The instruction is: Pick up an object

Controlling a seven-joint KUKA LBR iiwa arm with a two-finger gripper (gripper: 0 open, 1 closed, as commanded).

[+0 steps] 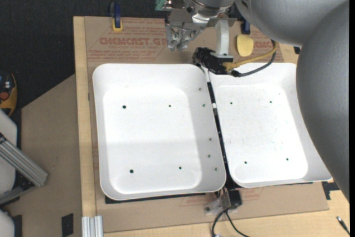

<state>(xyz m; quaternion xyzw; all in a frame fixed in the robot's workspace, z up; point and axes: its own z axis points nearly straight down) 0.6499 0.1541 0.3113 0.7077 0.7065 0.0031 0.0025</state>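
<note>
My gripper [178, 40] hangs over the brown board just behind the far rim of the left white bin [102, 119], near the gap between the two bins. Nothing shows in its grasp. A small pale yellow rounded object [244, 45] sits at the far edge of the right white bin [266, 136], to the right of the gripper and partly hidden by the grey arm. I cannot tell whether it lies inside that bin or just behind its rim. The bin floors show white with small dark dots.
The grey arm [299, 3] covers the upper right and overhangs the right bin's far corner. A blue clamp [116, 14] stands at the board's far left edge. Metal rails [22, 164] lie off the bench at the left.
</note>
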